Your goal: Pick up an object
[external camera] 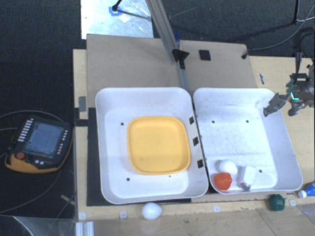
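A yellow square plate (159,144) lies flat in the left bin (110,132). In the near corner of the right bin (275,146) sit a white ball (227,166), a red-orange round object (223,181) and a small white-and-grey object (246,176), all close together. My gripper (283,107) hangs over the far right rim of the right bin, well away from those three. It is open, with nothing between its two dark fingers (272,105).
A white egg-shaped object (151,210), a dark green ball (276,202) and a blue-tipped item (307,191) lie on the bench outside the bins' near edge. A teach pendant (39,144) rests on the floor at left. A slanted pole (162,18) rises behind the bins.
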Robot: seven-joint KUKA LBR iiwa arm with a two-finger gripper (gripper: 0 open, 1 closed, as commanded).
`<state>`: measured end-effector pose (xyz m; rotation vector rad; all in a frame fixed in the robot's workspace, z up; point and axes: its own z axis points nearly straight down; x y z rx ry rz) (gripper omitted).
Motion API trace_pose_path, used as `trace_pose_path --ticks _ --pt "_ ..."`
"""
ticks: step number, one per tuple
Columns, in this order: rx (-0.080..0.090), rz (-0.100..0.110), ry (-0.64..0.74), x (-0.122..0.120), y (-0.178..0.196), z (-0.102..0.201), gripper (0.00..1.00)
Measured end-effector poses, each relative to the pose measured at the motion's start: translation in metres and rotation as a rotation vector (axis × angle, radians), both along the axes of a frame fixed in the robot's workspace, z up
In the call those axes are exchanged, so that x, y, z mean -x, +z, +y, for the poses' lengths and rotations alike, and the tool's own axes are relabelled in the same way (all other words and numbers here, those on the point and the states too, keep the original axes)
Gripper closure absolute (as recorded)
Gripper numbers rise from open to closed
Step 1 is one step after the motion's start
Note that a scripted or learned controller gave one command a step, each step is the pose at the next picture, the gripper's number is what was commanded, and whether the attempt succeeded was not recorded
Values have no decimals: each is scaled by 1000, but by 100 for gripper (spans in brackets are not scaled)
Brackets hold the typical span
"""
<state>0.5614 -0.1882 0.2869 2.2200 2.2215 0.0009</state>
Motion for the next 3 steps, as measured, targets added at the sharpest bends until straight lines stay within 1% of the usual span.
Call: trace_pose_path --ticks 1,2,3 --pt "0 0 0 0 0 0 0" --pt "-1 4 -1 -4 -59 -5 0" --pt "-1 3 0 -9 -102 -4 0"
